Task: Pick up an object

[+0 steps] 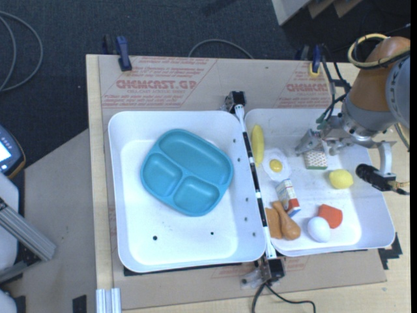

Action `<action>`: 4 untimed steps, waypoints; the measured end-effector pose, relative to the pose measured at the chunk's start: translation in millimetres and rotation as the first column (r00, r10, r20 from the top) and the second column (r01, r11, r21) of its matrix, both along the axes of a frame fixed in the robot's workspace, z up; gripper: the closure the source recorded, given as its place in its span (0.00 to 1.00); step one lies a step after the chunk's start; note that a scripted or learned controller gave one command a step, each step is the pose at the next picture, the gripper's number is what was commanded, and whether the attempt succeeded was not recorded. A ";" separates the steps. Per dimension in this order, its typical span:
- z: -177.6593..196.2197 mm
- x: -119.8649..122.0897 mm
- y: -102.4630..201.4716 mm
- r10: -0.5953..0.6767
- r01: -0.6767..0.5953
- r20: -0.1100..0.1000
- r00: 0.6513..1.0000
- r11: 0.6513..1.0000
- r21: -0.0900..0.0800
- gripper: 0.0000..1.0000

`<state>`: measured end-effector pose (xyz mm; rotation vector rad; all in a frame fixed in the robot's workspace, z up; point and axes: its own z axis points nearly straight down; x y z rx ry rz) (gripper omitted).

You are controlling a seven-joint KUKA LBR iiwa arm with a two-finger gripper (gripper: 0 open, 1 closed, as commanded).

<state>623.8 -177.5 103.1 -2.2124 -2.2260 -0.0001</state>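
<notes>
Two-finger gripper [317,143] hanging low over right shallow white bin [371,237], just above small pale perforated square block [316,160]; finger spread impossible to tell.

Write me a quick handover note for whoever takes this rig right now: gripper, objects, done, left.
Gripper: low over the right bin, far end, just above a small speckled block; nothing seen between its fingers.
Objects, all lying in the right bin: banana, fried egg, small bottle, chicken drumstick, white egg, red piece, lemon.
Left bin: blue divided plate.
Done: nothing picked yet.
Left: grasp one object and lift it; the speckled block looks the nearest candidate.
</notes>
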 end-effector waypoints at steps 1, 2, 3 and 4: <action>15.5 -0.9 -2.8 -0.003 0.003 0.004 1.000 1.000 -0.003 1.00; 14.8 -1.2 -2.8 -0.003 0.003 0.002 1.000 1.000 -0.003 0.00; -20.2 -24.7 5.9 -0.007 0.007 -0.003 1.000 1.000 0.000 0.00; -18.9 -76.6 8.4 -0.008 0.008 -0.004 1.000 1.000 0.001 0.00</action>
